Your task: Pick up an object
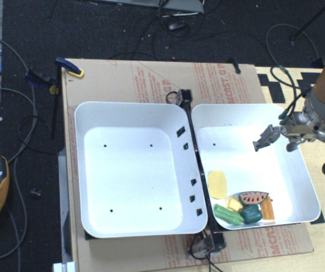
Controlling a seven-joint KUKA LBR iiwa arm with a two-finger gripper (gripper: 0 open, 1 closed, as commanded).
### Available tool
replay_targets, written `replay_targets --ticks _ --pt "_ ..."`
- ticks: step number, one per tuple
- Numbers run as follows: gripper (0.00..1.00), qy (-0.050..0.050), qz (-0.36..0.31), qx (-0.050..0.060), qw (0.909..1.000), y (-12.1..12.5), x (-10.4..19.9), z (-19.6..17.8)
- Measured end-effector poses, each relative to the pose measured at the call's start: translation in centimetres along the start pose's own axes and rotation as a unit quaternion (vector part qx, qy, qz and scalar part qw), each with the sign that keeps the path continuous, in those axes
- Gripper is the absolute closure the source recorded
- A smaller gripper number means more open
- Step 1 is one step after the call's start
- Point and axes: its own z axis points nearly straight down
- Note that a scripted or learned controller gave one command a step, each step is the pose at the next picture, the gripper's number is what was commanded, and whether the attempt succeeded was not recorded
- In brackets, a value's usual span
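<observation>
**Risk: grab lands on a cluster, not one item**

Gripper (275, 139) hangs over right bin (298, 152), upper-right part, fingers spread wide, nothing btwn them. Toys crowd the near edge: yellow piece (217, 184), green pepper (228, 215), watermelon slice (253, 198), carrot (267, 208). Packed touching, so fingers may wedge or slip.

Unreadable red print on cardboard (219, 75)

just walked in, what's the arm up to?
The arm's gripper hangs over the upper part of the right bin, with nothing visible between its fingers. The toy food sits bunched in that bin's near corner: a yellow piece, a watermelon slice, a green piece, a teal piece and an orange one. Nothing has been picked yet.
</observation>
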Motion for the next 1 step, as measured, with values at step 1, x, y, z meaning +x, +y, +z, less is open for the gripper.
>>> replay_targets --ticks 1 --pt "0.0 0.001 -0.004 0.0 1.0 -3.27 6.94 -1.95"
